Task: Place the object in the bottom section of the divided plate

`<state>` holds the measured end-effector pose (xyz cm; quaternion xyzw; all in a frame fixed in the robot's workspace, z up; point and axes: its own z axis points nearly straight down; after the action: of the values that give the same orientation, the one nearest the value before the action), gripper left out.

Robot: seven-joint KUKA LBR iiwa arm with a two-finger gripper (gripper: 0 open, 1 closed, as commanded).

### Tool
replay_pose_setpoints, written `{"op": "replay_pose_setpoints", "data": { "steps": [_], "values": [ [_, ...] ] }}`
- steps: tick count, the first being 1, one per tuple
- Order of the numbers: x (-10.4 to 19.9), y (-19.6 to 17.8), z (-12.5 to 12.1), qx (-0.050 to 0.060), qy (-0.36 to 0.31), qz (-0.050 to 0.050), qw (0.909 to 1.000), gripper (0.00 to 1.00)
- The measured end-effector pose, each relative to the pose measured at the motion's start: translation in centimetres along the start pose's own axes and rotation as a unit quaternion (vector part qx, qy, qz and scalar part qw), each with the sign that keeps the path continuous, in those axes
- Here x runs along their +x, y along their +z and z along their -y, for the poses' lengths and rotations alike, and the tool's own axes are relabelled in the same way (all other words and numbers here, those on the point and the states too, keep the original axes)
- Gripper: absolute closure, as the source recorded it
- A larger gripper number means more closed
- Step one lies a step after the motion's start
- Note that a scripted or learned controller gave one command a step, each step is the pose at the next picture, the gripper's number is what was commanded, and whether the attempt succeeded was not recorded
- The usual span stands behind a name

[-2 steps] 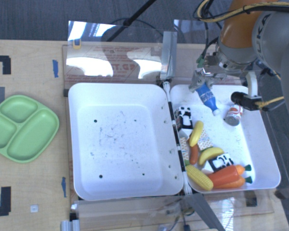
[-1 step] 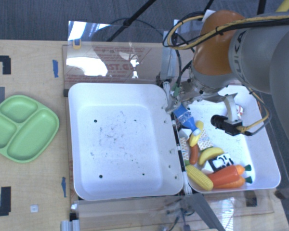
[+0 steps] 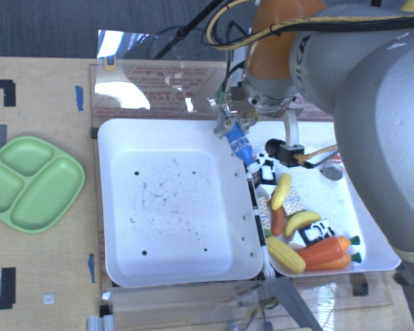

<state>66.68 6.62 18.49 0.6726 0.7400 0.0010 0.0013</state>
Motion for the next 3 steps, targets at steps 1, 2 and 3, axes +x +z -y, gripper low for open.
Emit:
{"op": "replay_pose_setpoints", "data": {
  "steps": [1,2,3],
  "values": [
    [6.8,8.8,3.0,0.001,0.144,0.0,0.9896,1.0],
    [16.2,9.6,-1.6,-0.001,0.221,-0.002,0.9753,1.0],
    [16.0,9.4,1.1,0.003,0.217,0.0,0.9762,1.0]
  ]
}}
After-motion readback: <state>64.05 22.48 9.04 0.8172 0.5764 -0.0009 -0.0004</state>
